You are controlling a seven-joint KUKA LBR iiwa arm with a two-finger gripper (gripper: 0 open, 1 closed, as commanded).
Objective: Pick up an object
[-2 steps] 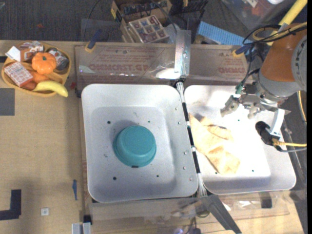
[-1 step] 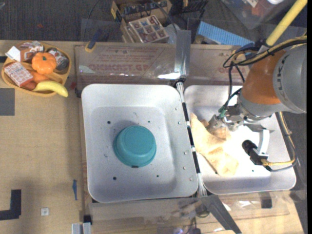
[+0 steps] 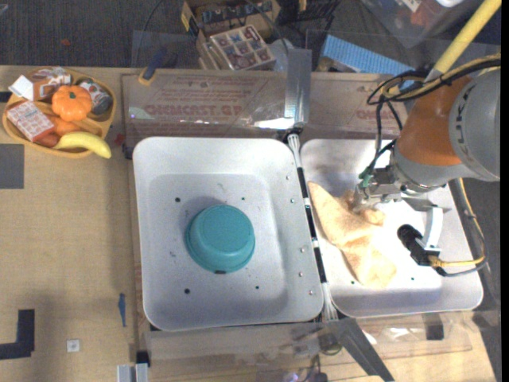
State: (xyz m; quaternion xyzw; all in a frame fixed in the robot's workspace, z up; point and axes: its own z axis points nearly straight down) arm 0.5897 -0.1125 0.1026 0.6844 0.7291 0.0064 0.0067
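A teal bowl (image 3: 221, 238) lies upside down in the middle of the left bin (image 3: 159, 165). A tan cloth (image 3: 350, 241) is spread along the left side of the right bin (image 3: 453, 293), from near the bin's middle toward its front. My gripper (image 3: 371, 208) hangs low over the cloth's upper right edge, reaching down from the grey arm with the orange band (image 3: 429, 138). The wrist body hides the fingertips where they meet the cloth.
A basket (image 3: 16, 126) with a small pumpkin (image 3: 71, 102), a banana (image 3: 83, 142) and boxes stands at the far left on the bench. Cardboard and clear plastic sheets lie behind both bins. Black cables loop off the wrist over the right bin's right side.
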